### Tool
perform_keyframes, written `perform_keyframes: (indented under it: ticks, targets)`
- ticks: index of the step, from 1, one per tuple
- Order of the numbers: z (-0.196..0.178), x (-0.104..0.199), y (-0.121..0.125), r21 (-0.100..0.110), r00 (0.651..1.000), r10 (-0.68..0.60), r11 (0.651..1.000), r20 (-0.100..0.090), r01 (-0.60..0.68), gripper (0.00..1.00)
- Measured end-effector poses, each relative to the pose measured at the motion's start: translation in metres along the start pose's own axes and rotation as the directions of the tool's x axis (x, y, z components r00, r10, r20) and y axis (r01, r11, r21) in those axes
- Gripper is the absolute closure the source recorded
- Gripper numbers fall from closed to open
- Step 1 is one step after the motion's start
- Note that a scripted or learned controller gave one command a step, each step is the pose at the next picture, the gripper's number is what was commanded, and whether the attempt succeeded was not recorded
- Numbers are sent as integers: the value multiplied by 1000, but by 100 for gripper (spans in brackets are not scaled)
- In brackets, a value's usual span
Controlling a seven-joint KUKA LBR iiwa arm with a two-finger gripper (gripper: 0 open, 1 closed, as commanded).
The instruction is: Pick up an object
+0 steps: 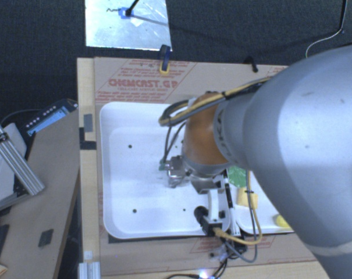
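At the centre of the frame, the arm hangs over the left bin, its orange band just above the wrist. The gripper shows as a bit of grey metal under the band, low over the white floor. I cannot tell whether it is spread or closed, and nothing can be seen in its grasp.

The things to pick lie right of centre, low in the frame, in the right bin: a green piece beside the wrist, a yellow piece just below it, and a second yellow bit further right at the edge of the arm.

To do the pick well, the gripper should probably be centred straight over one piece before it goes down. It should also keep off the wall between the bins, since the pieces lie close to it. The green piece, being nearest, looks the easiest choice.

Much is hidden. The arm covers most of the right bin, so more pieces may lie beneath it. All three pieces are cut off by the arm or by the cables, and their shapes cannot be made out. The floor straight under the gripper is also covered.
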State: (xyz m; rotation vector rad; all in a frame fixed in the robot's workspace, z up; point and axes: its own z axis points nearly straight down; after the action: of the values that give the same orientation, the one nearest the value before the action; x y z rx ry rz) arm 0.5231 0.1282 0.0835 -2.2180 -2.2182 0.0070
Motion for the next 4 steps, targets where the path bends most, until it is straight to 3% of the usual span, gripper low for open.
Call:
perform_keyframes:
  ticks: [1, 2, 3, 4]
  targets:
    - [-32, -3, 4, -9, 1000, 0, 1000, -1, 0, 100]
    - [-139, -69, 14, -20, 1000, 5, 1000, 1, -5, 100]
    - [-425, -40, 6, -28, 1000, -7, 1000, -5, 6, 100]
    - [-358, 32, -36, -2, 1000, -12, 1000, -1, 12, 100]
